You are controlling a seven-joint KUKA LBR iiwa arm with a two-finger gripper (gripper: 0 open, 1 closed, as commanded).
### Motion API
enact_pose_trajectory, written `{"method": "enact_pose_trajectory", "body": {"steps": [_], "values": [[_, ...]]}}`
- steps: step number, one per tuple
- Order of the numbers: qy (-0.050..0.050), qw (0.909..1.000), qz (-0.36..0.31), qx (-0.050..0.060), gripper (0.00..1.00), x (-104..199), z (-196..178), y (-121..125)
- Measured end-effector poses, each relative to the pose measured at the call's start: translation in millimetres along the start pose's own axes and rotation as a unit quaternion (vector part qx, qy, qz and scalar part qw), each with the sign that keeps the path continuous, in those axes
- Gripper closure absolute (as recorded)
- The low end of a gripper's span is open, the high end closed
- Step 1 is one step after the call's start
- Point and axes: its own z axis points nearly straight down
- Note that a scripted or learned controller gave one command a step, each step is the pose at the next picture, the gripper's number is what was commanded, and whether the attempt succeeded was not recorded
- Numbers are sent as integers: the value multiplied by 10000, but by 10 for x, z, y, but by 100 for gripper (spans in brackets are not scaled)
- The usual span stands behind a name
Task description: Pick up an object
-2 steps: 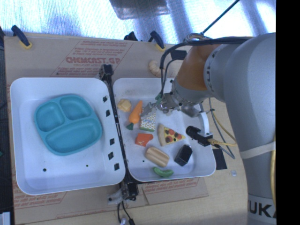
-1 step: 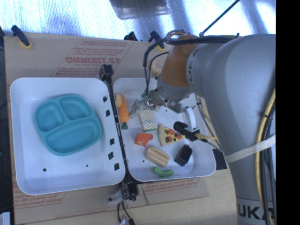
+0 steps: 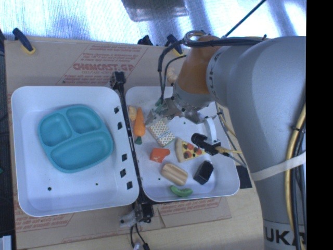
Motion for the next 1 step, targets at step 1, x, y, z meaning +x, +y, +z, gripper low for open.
{"method": "enact_pose_trajectory", "body": {"steps": [1], "values": [[20,9966,828,-31,100,691,-1576,-325]]}}
